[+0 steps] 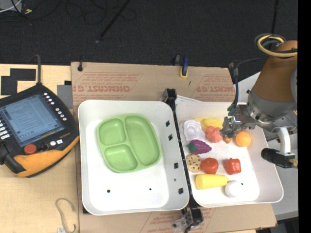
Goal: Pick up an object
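Note:
The right bin (262, 191) holds several toy foods: a yellow banana piece (210, 123), a pink piece (213, 134), an orange ball (242, 139), purple grapes (199, 146), a cookie (193, 162), a tomato (210, 165), a red pepper (233, 166), a yellow corn-like piece (210, 181), a white ball (233, 189) and a pale clear item (191, 128). My gripper (229, 130) hangs low over the bin's upper part, between the pink piece and the orange ball. Nothing shows between its tips.
The left bin (92, 188) carries a green three-part plate (128, 142). A teach pendant (34, 127) lies on the bench to the left. A black clamp strip (176, 149) joins the two bins. Cardboard lies beneath them.

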